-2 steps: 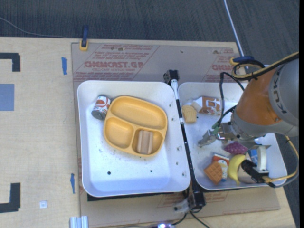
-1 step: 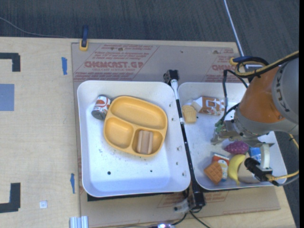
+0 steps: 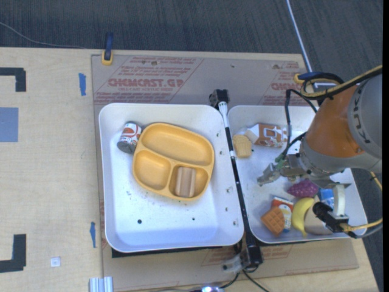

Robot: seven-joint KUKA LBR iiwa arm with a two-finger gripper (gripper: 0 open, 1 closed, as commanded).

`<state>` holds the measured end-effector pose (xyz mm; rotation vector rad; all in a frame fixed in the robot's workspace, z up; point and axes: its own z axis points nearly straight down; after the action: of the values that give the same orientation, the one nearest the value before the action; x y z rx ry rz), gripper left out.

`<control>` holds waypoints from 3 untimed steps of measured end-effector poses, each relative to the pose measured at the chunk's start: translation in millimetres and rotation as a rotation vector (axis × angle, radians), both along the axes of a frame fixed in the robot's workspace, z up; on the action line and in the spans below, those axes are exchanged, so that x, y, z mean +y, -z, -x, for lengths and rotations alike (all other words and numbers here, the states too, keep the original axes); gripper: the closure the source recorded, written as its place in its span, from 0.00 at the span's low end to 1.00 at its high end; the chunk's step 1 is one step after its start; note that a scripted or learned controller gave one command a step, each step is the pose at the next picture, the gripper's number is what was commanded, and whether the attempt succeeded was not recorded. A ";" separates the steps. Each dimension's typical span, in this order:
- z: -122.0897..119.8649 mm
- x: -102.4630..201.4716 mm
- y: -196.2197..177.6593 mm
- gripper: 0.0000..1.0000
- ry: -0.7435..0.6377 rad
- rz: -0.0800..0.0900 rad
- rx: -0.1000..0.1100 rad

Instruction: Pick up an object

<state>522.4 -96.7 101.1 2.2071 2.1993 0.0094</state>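
We saw the grey two-finger gripper (image 3: 271, 174) low over the middle of the right-hand shallow white bin (image 3: 252, 225), its metal fingers (image 3: 265, 178) reaching toward that bin's left wall. They looked parted only a little, and nothing showed between them, so we judged that they held nothing.

Several things lay within reach. A purple grape-like toy (image 3: 302, 189) sat just beside the gripper, on the side toward the bin's near edge, partly under the wrist. A yellow plastic banana (image 3: 300, 215) lay nearer the near edge, its long axis running roughly from the far side to the near side, and an orange waffle-patterned block (image 3: 275, 219) touched or almost touched it on the left. Toward the far edge, a small tan bread-shaped piece (image 3: 242, 146) lay against the left wall, with a white and orange printed packet (image 3: 270, 134) close beside it. We judged the purple toy the nearest target, with the open white floor lying ahead of the fingers.

The left-hand white bin (image 3: 115, 212) carried a yellow three-compartment plastic tray (image 3: 173, 160) with a small tan block (image 3: 185, 182) in its near right compartment, and a crushed printed can (image 3: 128, 137) touching the tray's far left corner. Both bins stood on a brown cardboard sheet (image 3: 158, 81) laid over a pale wooden bench (image 3: 45, 181), with dark carpet (image 3: 182, 11) beyond.
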 end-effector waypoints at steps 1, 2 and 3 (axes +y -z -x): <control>36.7 1.2 10.9 0.00 -0.005 -0.008 0.000; 35.6 -3.4 -0.3 1.00 0.002 0.002 -0.007; 35.7 51.0 -83.8 1.00 -0.005 -0.014 0.021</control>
<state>486.7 -45.6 184.9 2.2194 2.2221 0.0024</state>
